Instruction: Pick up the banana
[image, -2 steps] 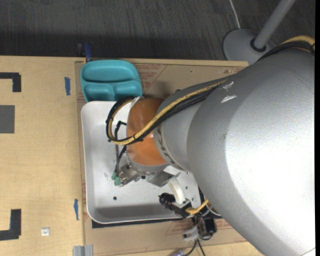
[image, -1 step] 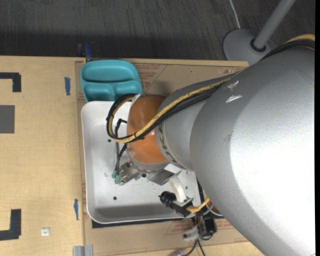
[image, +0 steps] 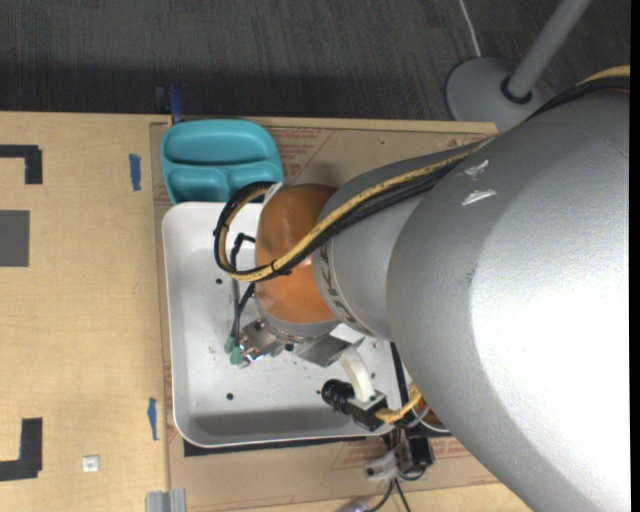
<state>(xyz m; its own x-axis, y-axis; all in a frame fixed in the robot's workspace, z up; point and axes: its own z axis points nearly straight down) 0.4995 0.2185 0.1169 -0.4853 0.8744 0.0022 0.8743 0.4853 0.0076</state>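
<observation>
We noted a teal tray abutting the white bin on the cardboard-covered bench.

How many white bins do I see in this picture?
1: a white bin at the centre-left, with the grey arm reaching over it. The arm covers the right side, so another bin may be hidden.

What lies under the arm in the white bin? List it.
Bare floor of the white bin shows left of the arm, with a few small dark specks. The end effector hangs low over it. The arm covers the rest of the bin; no banana is visible.
</observation>
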